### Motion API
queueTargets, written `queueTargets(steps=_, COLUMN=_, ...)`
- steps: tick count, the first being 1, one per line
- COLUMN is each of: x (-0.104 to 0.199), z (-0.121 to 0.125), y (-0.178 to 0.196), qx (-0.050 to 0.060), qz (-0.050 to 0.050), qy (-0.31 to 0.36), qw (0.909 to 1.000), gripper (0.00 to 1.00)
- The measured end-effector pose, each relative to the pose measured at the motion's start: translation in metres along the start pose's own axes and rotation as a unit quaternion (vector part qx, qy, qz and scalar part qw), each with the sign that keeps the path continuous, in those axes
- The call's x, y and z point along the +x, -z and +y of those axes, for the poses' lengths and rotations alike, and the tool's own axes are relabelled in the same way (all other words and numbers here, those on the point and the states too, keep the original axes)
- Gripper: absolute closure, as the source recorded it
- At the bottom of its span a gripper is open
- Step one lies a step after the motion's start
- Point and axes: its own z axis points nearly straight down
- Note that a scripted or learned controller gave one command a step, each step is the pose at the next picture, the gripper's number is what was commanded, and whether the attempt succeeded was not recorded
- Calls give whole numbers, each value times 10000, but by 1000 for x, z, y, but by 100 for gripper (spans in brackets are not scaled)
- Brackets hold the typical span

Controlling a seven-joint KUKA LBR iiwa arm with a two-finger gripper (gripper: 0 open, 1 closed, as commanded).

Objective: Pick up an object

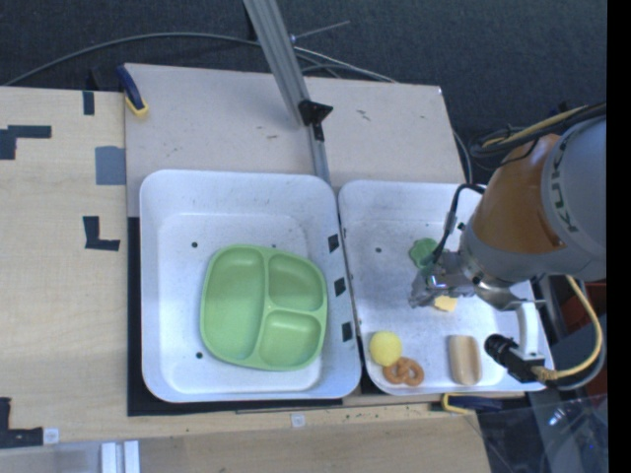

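Observation:
My gripper [431, 292] is down in the middle of the right bin [380, 215], reaching in from the right. A small yellow piece [446, 304] lies right beside its tip, and I cannot tell whether they touch. Just above the gripper a green object [423, 252] is partly hidden by the wrist. Along the bin's front edge lie a yellow ball [385, 347], a brown ring-shaped pretzel [403, 371] and a tan bread roll [463, 359].
The left bin [168, 215] holds a green divided plate [264, 306]. A grey metal pole [281, 52] slants over the bench down to the bins' shared wall. The arm's bulk [532, 215] covers the right bin's right side.

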Motion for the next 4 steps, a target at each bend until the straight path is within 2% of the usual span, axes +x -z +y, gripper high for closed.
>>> queueTargets(steps=1, x=0, z=1, y=52, qx=-2, qz=-2, qy=-3, qw=10000, gripper=100)
queueTargets(steps=2, x=52, z=12, y=63, qx=19, qz=10, qy=21, qw=10000, gripper=100)
queueTargets(steps=3, x=99, z=32, y=74, qx=16, qz=8, qy=23, qw=10000, gripper=100)
queueTargets(steps=4, x=158, z=57, y=74, qx=21, qz=13, qy=29, qw=10000, gripper=100)
